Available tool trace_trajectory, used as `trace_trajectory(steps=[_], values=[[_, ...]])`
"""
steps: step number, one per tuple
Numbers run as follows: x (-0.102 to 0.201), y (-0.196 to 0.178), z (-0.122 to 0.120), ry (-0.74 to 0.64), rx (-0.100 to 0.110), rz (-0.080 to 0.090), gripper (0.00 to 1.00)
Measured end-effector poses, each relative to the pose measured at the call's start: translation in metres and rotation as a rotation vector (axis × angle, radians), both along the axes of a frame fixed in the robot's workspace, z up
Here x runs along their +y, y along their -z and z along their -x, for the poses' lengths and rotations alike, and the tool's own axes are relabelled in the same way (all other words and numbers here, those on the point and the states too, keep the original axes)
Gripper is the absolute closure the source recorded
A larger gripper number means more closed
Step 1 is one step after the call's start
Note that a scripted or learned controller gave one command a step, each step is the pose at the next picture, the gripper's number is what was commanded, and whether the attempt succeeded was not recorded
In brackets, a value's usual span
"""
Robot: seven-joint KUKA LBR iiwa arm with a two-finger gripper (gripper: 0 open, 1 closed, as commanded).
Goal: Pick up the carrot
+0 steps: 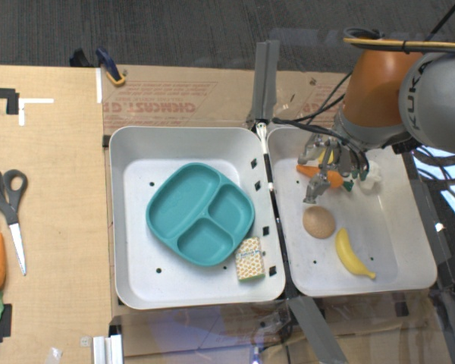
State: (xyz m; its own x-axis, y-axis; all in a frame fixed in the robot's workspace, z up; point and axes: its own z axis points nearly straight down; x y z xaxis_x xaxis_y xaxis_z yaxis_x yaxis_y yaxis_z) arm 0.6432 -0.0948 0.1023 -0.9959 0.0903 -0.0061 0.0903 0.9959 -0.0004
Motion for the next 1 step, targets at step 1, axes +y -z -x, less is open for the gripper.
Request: trace_trajectory(steps=[1], values=[[-0.0143, 0.0066, 0.0351, 0.077, -0.002, -0.002, 0.00]])
